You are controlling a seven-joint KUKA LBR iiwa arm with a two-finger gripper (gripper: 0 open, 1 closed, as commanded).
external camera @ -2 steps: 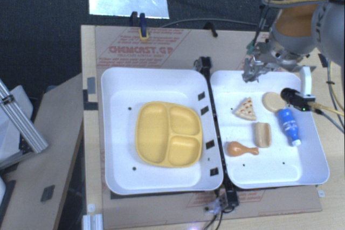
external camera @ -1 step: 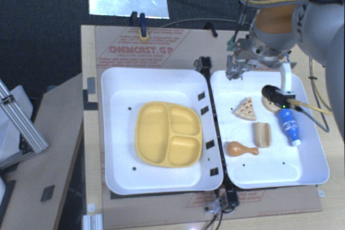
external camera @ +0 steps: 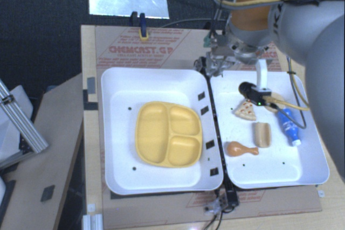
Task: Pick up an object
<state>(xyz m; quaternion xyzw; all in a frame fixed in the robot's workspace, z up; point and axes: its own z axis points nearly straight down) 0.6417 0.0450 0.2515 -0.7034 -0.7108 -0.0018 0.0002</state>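
gripper (external camera: 220, 64) at bin divider, top | pizza slice (external camera: 245, 110) near, below-right

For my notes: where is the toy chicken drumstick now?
The drumstick lies in the right bin, near its left wall, just below the pizza slice.

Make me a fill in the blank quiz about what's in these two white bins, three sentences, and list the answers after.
1. The yellow divided plate lies in the ____ bin.
2. The plate has ____ compartments.
3. In the right bin, the toy drumstick lies directly below the toy ____ slice, and a blue marker lies to their right.

Missing words: left; three; pizza
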